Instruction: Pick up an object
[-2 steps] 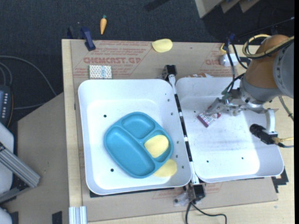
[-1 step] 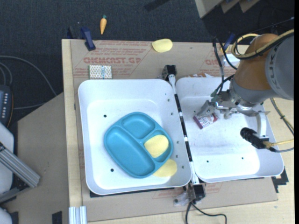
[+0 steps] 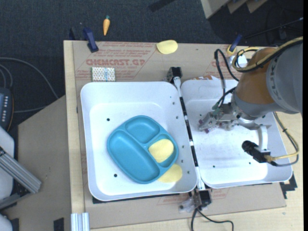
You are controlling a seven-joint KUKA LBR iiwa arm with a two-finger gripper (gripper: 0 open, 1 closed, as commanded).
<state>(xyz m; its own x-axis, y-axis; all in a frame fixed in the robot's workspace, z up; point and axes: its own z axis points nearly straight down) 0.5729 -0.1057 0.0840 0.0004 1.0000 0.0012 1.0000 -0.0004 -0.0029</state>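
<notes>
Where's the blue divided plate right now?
In the camera view, the blue plate lies in the left bin, toward its front right. One yellow piece sits in it; another lies against its front edge.

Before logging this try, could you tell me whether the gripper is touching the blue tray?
Apart. The camera view shows the gripper in the right bin, the blue tray in the left bin.

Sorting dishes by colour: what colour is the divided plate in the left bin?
Blue, seen in the camera view: divided plate.
</notes>
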